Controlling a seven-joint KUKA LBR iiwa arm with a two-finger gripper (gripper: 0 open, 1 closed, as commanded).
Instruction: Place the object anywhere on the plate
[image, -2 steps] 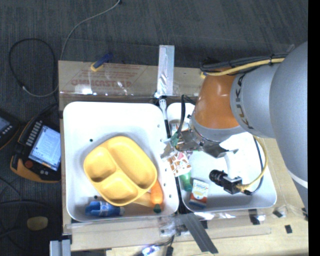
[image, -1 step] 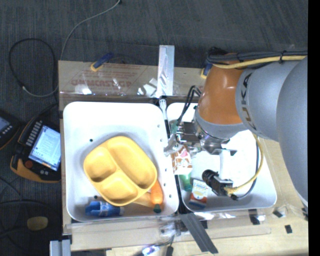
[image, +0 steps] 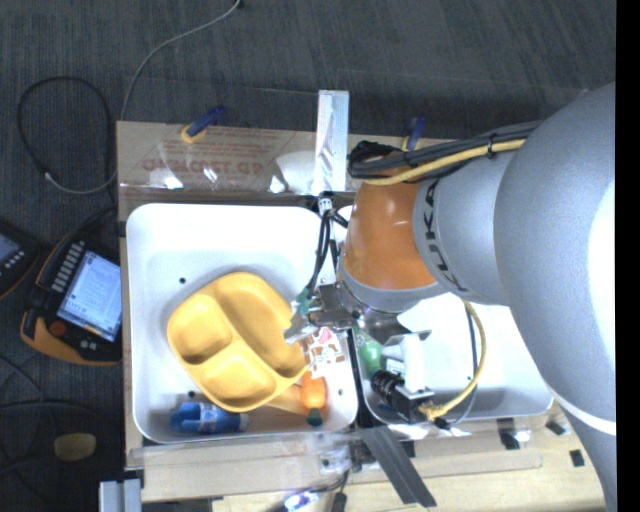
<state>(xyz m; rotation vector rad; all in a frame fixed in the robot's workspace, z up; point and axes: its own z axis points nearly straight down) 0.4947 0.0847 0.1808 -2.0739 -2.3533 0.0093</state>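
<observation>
A yellow plate (image: 232, 340) with compartments lies tilted in the left white bin (image: 160, 235). My gripper (image: 320, 338) hangs over the divider between the bins, right at the plate's right edge, below the orange band (image: 390, 240) of the arm. An orange carrot-like toy (image: 312, 394) with a green tip lies just below the gripper, against the plate's lower right rim. A blue object (image: 205, 419) rests in the left bin's near corner, below the plate. The wrist hides whatever is under the gripper.
A small green object (image: 370, 353) sits at the left side of the right bin (image: 505, 385), beside the gripper. The bulky grey arm covers most of that bin. A tablet and cables lie on the floor to the left.
</observation>
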